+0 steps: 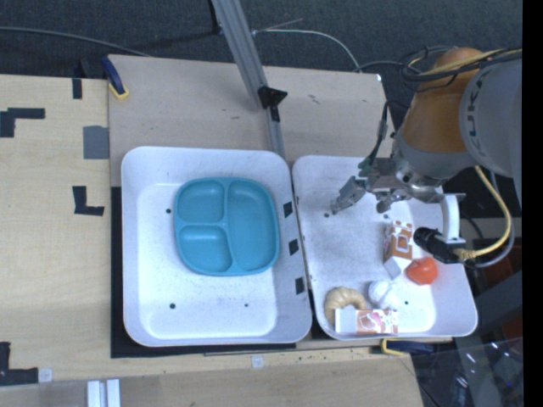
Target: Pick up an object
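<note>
Your arm (462, 100) came in from the right, its orange band and grey wrist covering the upper right corner of the right bin (339, 227). The gripper (346, 197) hung over the bin's upper left floor, fingers angled down and to the left. You could not tell from this slant whether the jaws were spread or pressed together; the fingertips blurred into one dark shape, and nothing showed between them.

The pickable things sat bunched in the right bin's lower right part, well apart from the gripper:
- a red-and-white packet (399, 241), tilted, its top edge close under the wrist;
- an orange-red round object (422, 270), just beside it;
- a small white lump (379, 292), too small to identify;
- a tan curved pastry (344, 298);
- a flat red-and-white carton (366, 320) against the near wall.

The left bin (144, 295) held a teal divided plate (226, 225), lying flat.
</note>
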You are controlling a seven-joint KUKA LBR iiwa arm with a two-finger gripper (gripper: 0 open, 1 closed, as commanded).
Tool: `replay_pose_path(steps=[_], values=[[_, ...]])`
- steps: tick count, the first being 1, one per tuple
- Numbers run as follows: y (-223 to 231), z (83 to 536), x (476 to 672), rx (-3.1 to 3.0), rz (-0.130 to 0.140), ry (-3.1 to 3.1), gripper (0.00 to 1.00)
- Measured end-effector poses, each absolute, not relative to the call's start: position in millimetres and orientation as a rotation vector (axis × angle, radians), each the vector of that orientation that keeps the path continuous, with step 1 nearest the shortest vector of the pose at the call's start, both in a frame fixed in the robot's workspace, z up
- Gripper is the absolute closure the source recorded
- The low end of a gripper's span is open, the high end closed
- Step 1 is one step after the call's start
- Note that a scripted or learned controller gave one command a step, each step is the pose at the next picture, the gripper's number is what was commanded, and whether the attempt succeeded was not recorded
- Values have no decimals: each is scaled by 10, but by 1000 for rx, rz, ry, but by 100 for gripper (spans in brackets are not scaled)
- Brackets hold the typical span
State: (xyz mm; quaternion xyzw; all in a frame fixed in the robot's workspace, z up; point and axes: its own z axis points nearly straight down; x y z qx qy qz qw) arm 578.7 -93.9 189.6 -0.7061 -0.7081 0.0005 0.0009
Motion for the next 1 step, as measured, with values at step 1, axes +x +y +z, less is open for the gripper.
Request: replay_pose_path(steps=[1], values=[[-940,1897,5788,-2218,1,-2224,0]])
